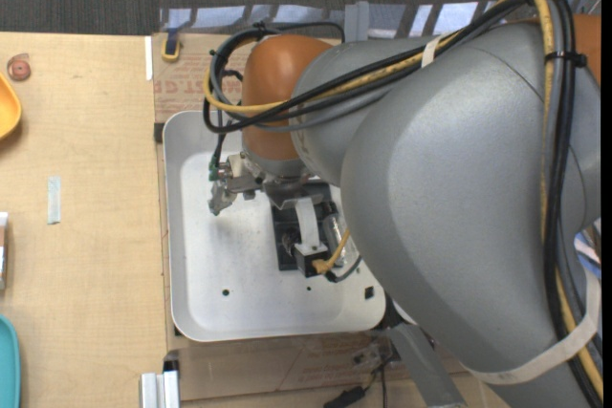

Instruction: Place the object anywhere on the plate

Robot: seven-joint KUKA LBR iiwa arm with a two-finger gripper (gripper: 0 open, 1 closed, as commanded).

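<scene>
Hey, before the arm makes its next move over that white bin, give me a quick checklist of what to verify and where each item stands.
1. Position of the gripper above the white bin: ok, it hangs over the bin's left half.
2. Object in the gripper: cannot tell, the arm covers much of the bin.
3. Plate found: cannot tell; an orange thing and a teal thing are cut off at the left edge.
4. Two dark specks on the bin floor: cannot tell, too small to identify.
5. Way left across the wooden bench: probably ok, a flat grey strip lies low.
</scene>
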